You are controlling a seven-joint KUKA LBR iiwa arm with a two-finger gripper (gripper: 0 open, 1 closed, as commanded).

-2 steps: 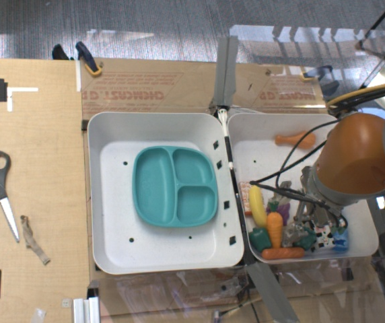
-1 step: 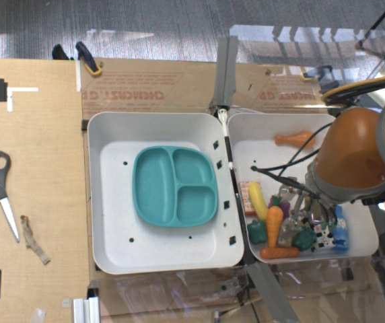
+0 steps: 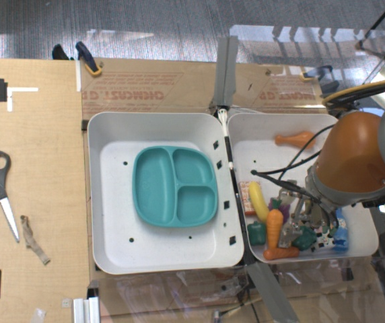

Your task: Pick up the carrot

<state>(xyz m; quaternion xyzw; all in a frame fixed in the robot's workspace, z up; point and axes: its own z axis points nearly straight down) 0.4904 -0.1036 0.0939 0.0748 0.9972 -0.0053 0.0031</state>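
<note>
Carrot [image 3: 274, 225] lies in right bin [image 3: 354, 244] just right of yellow corn [image 3: 258, 202], gripper [image 3: 299, 222] low beside it, finger state unclear; likely light, rigid, smooth toy, so grip across its thick orange mid-body

Bright even overhead light, glare on far metal floor [image 3: 300, 36], soft shadows, slightly soft focus
</note>
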